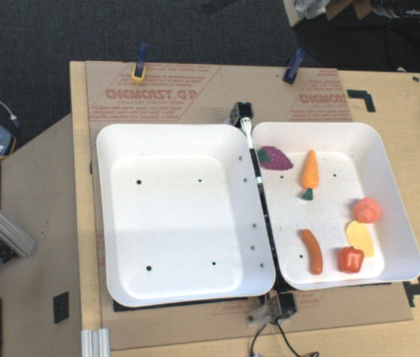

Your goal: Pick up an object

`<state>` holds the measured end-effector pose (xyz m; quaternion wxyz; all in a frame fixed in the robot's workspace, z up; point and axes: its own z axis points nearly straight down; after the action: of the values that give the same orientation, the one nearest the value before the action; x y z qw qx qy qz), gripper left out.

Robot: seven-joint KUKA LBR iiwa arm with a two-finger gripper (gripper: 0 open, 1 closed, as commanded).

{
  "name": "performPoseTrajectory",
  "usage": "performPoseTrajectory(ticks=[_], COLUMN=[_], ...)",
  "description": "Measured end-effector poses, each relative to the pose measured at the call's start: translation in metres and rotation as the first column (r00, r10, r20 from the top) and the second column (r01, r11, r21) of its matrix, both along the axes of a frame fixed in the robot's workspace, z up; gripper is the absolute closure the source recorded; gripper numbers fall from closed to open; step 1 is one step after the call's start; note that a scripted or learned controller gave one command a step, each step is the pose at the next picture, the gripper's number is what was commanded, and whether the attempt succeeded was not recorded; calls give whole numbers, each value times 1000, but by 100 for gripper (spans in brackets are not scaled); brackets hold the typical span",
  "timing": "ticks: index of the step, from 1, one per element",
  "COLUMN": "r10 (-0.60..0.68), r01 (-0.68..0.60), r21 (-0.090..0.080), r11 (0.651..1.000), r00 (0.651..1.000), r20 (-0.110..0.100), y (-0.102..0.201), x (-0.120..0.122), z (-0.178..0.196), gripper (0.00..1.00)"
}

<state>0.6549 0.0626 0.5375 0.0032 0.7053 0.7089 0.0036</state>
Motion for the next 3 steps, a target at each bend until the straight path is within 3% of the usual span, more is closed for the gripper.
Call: performPoseTrajectory(ticks=[2,3], r10=[4,-9], r01=[-3,9], r21=[3,-2], r11=[1000,1000], r00=[1000,1000], r20=[-6,-11], y=[139,100], x=[11,11], z=[-3,-2], gripper=[100,100])
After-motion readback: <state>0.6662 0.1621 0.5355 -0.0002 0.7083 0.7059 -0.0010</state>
